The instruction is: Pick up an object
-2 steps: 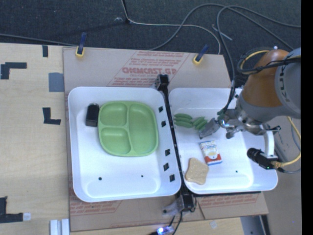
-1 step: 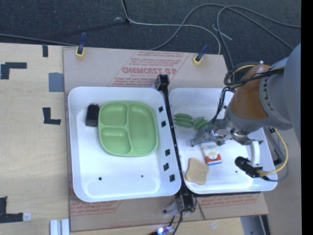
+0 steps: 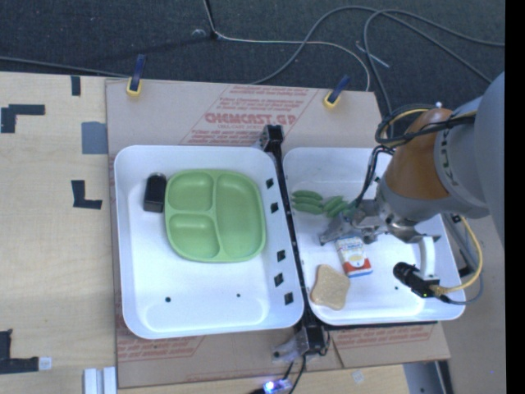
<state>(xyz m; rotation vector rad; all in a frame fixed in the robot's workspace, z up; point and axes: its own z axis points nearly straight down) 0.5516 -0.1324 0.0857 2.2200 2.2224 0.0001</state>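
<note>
My gripper (image 3: 344, 230) hangs low over the middle of the right bin (image 3: 328, 164). It sits between a green pod-shaped toy (image 3: 316, 203) just to its upper left and a small white, orange and blue carton (image 3: 355, 261) directly below it. Whether it touches either one I cannot tell. A tan slice of toast (image 3: 330, 287) lies near the bin's front edge, apart from the gripper. The grey arm with its orange band (image 3: 418, 167) comes in from the right and hides part of the bin floor.
The left bin (image 3: 135, 245) holds a green divided plate (image 3: 216, 216) and a small black block (image 3: 154, 193) beside the plate's left edge. A black divider with clips (image 3: 281, 220) runs between the bins. Cables (image 3: 443, 290) loop by the arm at the right bin's front right corner.
</note>
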